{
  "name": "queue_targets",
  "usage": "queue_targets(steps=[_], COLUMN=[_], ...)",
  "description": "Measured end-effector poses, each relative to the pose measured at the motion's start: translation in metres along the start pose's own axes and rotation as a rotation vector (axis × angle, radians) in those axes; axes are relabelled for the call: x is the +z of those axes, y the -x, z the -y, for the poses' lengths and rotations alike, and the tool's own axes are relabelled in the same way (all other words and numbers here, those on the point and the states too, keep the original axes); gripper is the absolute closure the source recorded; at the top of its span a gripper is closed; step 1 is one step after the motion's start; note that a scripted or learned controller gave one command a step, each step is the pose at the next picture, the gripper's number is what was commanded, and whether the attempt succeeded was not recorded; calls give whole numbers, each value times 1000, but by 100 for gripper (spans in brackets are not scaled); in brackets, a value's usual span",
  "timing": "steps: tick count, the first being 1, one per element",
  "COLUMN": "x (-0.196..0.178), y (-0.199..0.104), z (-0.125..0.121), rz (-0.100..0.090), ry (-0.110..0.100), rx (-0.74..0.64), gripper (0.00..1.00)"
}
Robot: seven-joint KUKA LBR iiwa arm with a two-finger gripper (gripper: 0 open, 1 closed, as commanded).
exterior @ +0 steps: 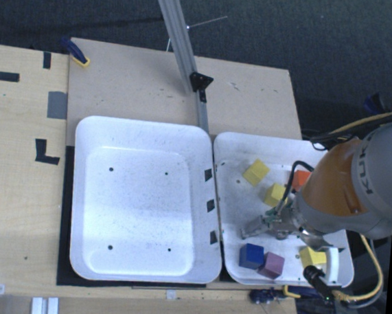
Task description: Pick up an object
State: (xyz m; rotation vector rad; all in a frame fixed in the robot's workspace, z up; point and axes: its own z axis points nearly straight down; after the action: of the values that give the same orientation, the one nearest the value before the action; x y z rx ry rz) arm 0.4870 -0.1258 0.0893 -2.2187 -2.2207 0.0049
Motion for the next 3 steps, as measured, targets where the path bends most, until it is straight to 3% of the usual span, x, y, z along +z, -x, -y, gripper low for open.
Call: queue_targets(steps=[1,3], x=[-12,-124], y=[-1,-12], z=[0,-6], rz=[-3,0], ry=[-1,8], rx=[0,-2], gripper=[100,100])
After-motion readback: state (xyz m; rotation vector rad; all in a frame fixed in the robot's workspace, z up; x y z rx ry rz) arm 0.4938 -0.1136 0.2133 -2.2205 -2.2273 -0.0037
